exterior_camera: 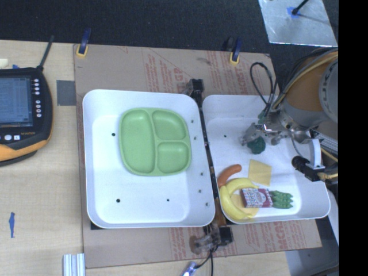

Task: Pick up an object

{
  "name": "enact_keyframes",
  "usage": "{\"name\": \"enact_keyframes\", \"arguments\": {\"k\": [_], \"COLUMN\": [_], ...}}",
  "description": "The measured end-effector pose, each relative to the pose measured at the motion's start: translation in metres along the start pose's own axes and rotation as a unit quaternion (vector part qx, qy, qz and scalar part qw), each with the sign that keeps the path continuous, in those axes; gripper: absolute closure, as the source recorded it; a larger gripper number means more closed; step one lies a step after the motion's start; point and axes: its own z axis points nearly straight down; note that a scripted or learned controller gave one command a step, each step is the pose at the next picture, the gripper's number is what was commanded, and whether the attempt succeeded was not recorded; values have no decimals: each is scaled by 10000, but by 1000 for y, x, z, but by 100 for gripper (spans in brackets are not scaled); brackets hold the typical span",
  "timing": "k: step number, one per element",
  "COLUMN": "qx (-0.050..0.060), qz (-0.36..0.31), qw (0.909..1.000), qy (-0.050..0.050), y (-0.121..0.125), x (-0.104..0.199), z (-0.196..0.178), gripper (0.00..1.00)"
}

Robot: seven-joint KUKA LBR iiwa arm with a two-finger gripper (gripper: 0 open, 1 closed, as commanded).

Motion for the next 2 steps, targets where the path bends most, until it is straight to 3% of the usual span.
{"name": "enact_keyframes", "arguments": {"k": [1, 2], "qx": [-1, -36], "qz": [-10, 13], "qw": [10000, 10000], "qy": [-6, 8], "y": [1, 53], "x": [-1, 73], "z": [-11, -102], "gripper": [100, 100]}}
